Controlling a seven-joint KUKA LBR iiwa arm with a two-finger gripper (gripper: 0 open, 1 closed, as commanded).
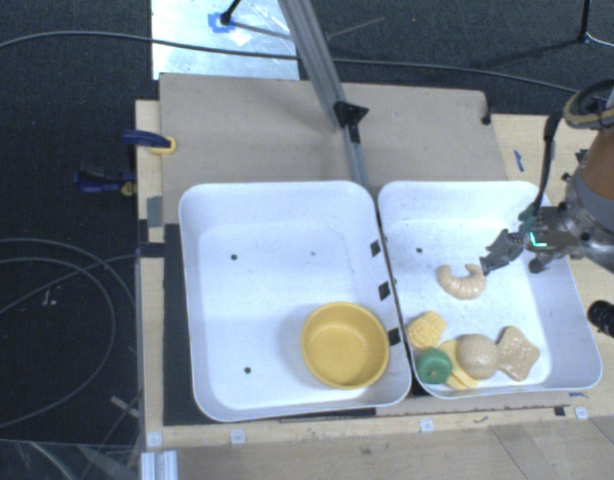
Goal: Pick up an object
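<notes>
The right bin holds several toy foods. A tan croissant-shaped piece lies near its middle. Along the front are a yellow waffle-like piece, a green piece, a beige round piece and a tan biscuit-shaped piece. My gripper reaches in from the right and hangs low, just above and to the right of the croissant piece. Nothing shows in its grasp.
A yellow bowl sits in the front right corner of the left bin. A grey pole slants down to the bins' shared rear edge. Clamps grip the bench's left side, and cables lie on the floor.
</notes>
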